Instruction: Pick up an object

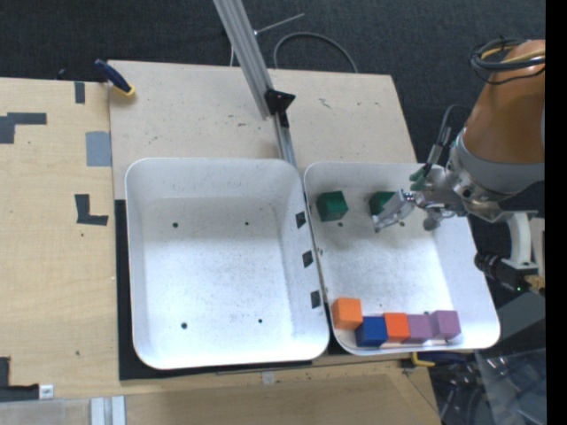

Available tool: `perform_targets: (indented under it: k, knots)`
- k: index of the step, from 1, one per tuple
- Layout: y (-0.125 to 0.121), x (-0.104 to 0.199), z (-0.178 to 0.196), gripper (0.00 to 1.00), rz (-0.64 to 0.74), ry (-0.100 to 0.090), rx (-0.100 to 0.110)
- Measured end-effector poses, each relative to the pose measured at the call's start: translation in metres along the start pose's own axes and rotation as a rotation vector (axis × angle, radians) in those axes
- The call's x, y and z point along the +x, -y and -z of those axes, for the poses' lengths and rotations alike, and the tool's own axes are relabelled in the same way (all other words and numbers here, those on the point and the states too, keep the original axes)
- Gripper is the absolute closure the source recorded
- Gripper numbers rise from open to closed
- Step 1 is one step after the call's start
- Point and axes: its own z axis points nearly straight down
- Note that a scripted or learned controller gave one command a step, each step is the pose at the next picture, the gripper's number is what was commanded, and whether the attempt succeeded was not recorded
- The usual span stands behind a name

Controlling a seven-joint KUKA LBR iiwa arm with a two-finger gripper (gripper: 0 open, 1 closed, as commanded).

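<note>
The gripper (390, 217) hangs low in the right bin (461, 277), near its far wall, with its metal fingers (383, 223) pointing toward the bin's middle; whether they are spread or closed you cannot tell at this slant. Note the small green block (383, 202) touching or just behind the fingertips: it may sit between them, but the view does not settle this, so treat it as not yet held. A second green block (332, 205) lies just beside it, nearer the divider, apart from the gripper. Along the near wall of the same bin you see a row of cubes well clear of the arm: an orange cube (347, 311), a blue cube (372, 330), another orange cube (396, 326), and two purple cubes (434, 326) touching in line. The left bin (151, 237) stands alongside, and the grey arm with its orange band (505, 104) reaches in from the right. Judge the task as at the approach or grasp stage: the reach is made, while a secure grip and the lift remain to be shown.
</note>
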Motion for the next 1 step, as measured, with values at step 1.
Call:
perform_targets:
  k: [1]
  knots:
    - [0.0286, 0.0344, -0.0865, 0.0, 0.0, -0.002, 0.011]
